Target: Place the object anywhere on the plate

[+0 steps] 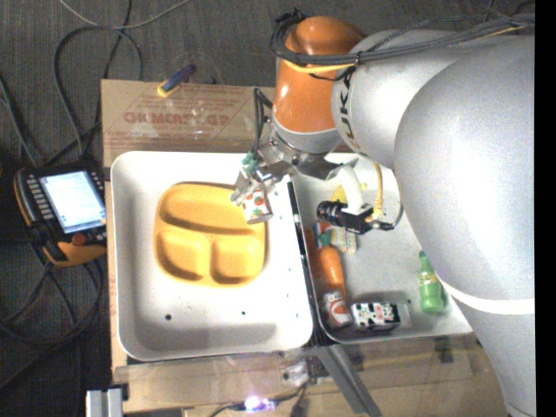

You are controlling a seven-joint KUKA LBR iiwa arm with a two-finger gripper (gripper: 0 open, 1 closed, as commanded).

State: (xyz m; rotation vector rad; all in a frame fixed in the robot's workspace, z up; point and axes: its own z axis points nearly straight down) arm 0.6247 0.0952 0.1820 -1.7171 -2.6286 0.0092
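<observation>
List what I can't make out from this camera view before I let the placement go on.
- Gripper: too small and blurred in the camera view to tell how its fingers stand, or what the small white item at its tip is.
- Right bin: the arm covers its far part.
- Orange bottle: its top end is lost in clutter by the divider.
- Yellow plate: right rim partly covered by the gripper.

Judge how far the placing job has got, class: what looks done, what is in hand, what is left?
Done: a small white object appears to sit between the pincer's fingers, above the left bin. In hand: it hangs over the upper right edge of the yellow plate. Left: lowering it and letting go. Other items lie in the right bin.
</observation>
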